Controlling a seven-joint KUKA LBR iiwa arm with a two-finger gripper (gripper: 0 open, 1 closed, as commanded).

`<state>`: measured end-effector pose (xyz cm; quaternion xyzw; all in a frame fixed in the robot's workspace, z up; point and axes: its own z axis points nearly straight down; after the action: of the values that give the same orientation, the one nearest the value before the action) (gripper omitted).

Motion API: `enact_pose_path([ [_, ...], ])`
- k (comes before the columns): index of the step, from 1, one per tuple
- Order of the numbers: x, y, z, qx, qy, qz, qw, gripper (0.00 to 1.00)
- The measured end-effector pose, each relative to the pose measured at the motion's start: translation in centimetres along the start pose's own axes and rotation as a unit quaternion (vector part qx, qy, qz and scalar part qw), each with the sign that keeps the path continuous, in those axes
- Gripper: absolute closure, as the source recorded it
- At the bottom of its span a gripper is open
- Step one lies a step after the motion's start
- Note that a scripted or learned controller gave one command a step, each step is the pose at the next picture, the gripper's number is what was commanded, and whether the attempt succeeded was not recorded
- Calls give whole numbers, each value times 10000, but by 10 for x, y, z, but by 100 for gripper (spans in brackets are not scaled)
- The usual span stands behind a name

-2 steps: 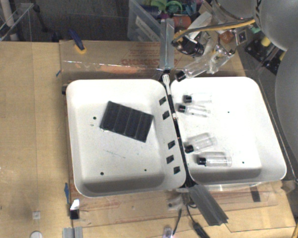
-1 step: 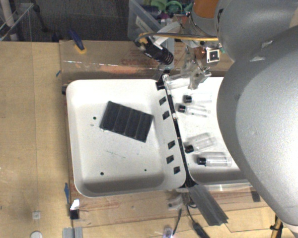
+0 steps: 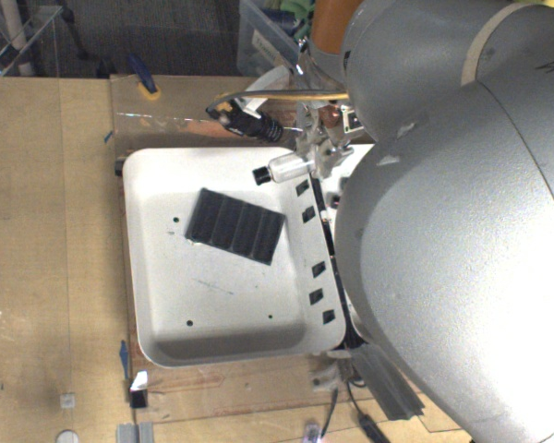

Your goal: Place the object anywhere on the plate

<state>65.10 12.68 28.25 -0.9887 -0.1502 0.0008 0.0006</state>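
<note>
While arm (image 3: 462,201) looms right, dark ribbed slab (image 3: 235,226) lies flat in bin (image 3: 157,330), long axis upper-left to lower-right.

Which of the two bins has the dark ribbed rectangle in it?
The left bin, the one in plain sight. The dark ribbed rectangle lies flat in its upper half. The grey arm covers nearly all of the right bin.

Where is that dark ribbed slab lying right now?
The dark ribbed slab lies flat in the left white bin, toward its upper middle, just left of the big grey arm.
</note>
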Motion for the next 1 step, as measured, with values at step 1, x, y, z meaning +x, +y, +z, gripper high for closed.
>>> enact_pose_path([
  [1,0,28,-12,-2,2,-4,10000,100],
])
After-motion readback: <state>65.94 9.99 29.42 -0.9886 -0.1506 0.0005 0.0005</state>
